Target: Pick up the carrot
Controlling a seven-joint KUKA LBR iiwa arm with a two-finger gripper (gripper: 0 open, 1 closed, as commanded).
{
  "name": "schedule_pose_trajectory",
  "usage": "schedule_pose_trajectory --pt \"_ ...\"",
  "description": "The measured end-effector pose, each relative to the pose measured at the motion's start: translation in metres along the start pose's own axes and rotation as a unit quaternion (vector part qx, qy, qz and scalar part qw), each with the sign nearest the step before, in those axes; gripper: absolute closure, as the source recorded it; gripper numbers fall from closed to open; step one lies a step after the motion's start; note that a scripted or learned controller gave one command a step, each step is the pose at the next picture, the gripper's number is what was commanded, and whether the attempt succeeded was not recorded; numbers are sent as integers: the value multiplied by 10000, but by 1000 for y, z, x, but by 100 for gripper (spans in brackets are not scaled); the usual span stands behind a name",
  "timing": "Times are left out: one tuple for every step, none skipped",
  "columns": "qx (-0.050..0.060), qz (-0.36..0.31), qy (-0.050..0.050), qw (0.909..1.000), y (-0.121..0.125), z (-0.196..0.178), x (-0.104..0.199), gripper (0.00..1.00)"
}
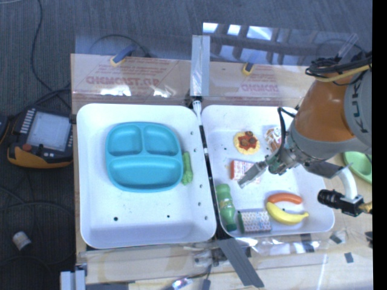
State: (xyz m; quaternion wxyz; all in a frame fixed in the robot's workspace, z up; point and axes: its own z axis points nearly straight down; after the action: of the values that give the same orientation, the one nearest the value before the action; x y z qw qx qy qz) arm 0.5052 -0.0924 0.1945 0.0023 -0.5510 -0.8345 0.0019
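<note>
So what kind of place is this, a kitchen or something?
More likely a robot test bench: a grey and orange arm reaches over two white bins, one bearing toy food like a banana, with a handheld control unit on the carpet.

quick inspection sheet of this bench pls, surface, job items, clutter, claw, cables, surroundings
surface: two shallow white bins, left bin and right bin, side by side on a bench.
job's things: orange carrot lies in the right bin, against the yellow banana, untouched.
clutter: blue divided plate and green pod in the left bin; small round pizza, green bottle, grey grater in the right.
claw: claw over the right bin, left of the carrot, holding nothing.
cables: black cables on the arm; thin cable on the floor.
surroundings: dark carpet, handheld pendant at left.
</note>
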Motion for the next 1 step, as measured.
schedule_pose_trajectory --pt "2 -728 -2 9973 -32 5 -20 0"
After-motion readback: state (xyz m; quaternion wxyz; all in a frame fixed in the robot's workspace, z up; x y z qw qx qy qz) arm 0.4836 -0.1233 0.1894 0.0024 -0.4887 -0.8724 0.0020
